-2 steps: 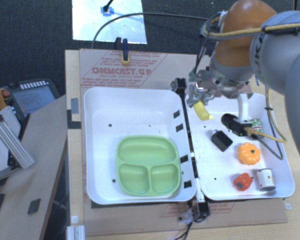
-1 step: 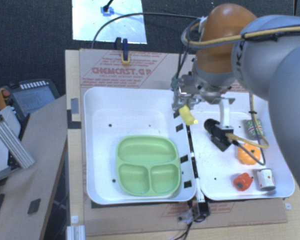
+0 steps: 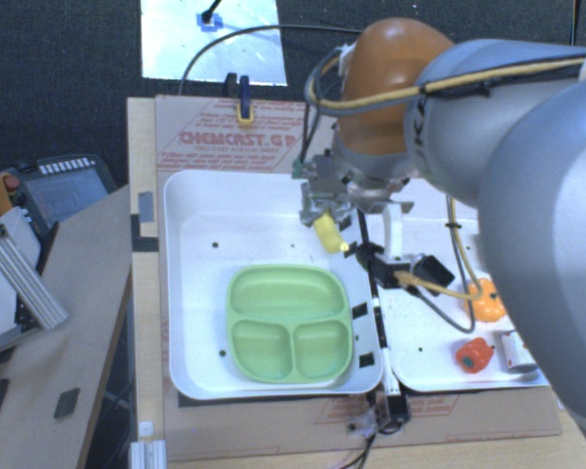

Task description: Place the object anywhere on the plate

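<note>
**A:** Where is the yellow object (image 3: 326, 234)?

**B:** It is pinched at the tip of the gripper (image 3: 322, 221), tilted, with its lower end sticking out below the fingers. It hangs over the left bin (image 3: 200, 223), just past the far right corner of the green plate (image 3: 273, 296) (how high above the bin floor, I cannot tell from this slant).

**A:** So the step in hand is the carry to the plate?

**B:** I judge so. The plate has three compartments, all bare, and any of them will do. The large far one lies nearest, so a short move toward the near left should bring the object over it.

**A:** What makes it go well?

**B:** Aim for the middle of a compartment, not a ridge or the rim, since a small tilted piece could roll off. Come down low before letting go, because a drop from height may bounce it into the bin.

**A:** Anything in the way?

**B:** No. The orange piece (image 3: 487, 304) and the red piece (image 3: 474, 356) lie in the right bin (image 3: 425, 369), well apart from the plate.
</note>
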